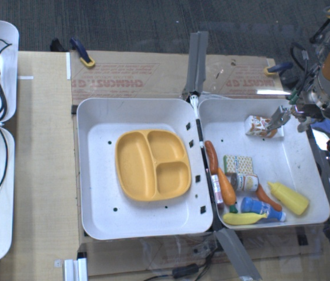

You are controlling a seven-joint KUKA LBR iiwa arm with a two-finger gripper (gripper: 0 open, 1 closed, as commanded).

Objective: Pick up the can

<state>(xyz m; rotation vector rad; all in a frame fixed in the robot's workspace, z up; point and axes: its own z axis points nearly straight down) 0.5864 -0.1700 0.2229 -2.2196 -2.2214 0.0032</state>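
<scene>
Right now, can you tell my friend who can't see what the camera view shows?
The gripper hovers at the back of the right bin, near a small packet, away from the can lying among toy food at the front. The left bin holds a yellow divided plate.

A: How many bins?
B: Two white bins, the left bin (95, 209) and the right bin (305, 157).
A: What sits in the left?
B: One yellow divided plate (153, 164).
A: And the right?
B: One can (244, 182), one blue bottle (261, 207), one yellow mustard bottle (289, 196), one banana (242, 218), one hot dog (212, 156), two carrots (226, 187), one small packet (259, 126), one checkered box (239, 164).
</scene>
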